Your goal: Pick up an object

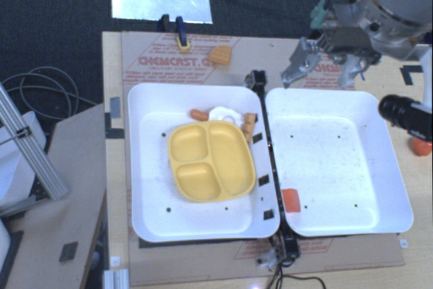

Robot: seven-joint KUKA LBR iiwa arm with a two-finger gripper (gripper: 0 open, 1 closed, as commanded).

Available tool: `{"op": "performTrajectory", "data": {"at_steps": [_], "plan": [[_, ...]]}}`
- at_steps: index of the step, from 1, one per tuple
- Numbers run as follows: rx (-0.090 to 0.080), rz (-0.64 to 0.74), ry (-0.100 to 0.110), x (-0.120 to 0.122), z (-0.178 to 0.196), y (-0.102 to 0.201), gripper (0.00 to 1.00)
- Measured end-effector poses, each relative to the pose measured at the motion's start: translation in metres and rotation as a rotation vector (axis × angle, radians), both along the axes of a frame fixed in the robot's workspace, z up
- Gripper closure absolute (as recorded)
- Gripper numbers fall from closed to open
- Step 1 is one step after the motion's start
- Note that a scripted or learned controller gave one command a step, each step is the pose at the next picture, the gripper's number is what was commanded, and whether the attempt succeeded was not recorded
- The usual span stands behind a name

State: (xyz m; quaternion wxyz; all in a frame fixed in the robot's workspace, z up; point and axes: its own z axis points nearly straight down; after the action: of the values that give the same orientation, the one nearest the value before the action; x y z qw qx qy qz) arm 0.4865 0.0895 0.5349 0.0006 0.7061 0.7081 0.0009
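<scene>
Pincer (pixel 315 82) is open, nothing between the fingers. It hangs over the table (pixel 112 88) just past the far wall of the right bin (pixel 399 213), nearer that bin's far-left corner, fingers spread roughly left-right. Candidate objects are all down in the bins, none touching the pincer. The right bin has one item: a small red-orange block (pixel 290 199) in the near-left corner, against the left wall, with its slightly longer side running near-far. The left bin (pixel 145 213) holds the rest. A yellow divided tray (pixel 210 162) lies flat mid-bin, twisted a little off the bin walls; it's close to square, so no clear long axis. Beyond its far edge sits a short orange sausage-shaped piece (pixel 199 115), long axis left-right, about parallel to the far wall. Just right of that is a white rounded piece (pixel 225 115), touching or partly under the tray's far rim, can't tell which. A tan stubby piece (pixel 249 124) sits by the bin's right wall, long axis near-far, at the tray's far-right corner. Outside the bins, a tan waffle-like square (pixel 220 55) lies on the table beyond the left bin, well left of the pincer.
</scene>
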Motion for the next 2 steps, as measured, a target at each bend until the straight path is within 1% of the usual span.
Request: {"op": "performTrajectory", "data": {"at_steps": [2], "plan": [[0.0,0.0,0.0,0.0,0.0,0.0,0.0]]}}
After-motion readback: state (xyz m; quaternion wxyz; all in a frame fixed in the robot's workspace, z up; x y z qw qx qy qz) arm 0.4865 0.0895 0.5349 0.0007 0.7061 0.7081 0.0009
